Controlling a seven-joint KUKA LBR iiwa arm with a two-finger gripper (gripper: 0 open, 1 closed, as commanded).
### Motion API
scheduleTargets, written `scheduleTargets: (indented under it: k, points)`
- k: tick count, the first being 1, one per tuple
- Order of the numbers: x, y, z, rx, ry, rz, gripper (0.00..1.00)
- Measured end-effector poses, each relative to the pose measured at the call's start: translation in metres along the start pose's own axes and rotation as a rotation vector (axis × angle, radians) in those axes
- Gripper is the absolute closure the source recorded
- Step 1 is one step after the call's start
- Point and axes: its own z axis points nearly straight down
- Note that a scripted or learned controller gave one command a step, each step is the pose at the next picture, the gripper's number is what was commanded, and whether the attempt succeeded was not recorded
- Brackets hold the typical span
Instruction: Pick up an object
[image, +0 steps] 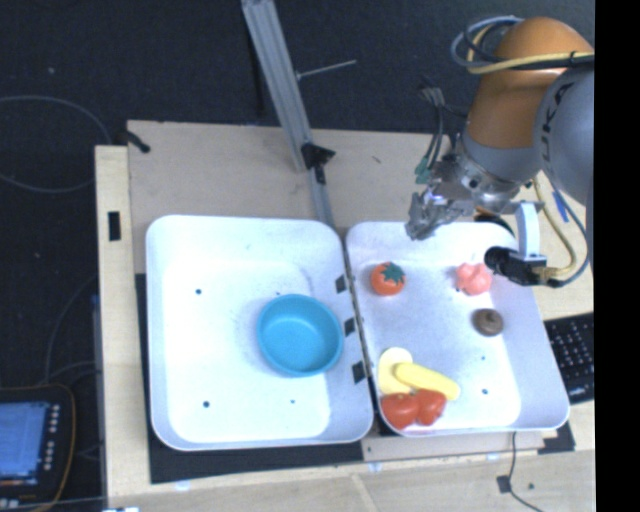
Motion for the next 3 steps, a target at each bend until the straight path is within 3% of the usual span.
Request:
scheduleTargets:
  k: [2, 3]
  points:
    - [0.093, -0.041, 0.012, 0.002, 0.000, 0.000, 1.00]
    - [0.135, -0.076, 0.004, 0.003, 0.002, -0.002, 1.00]
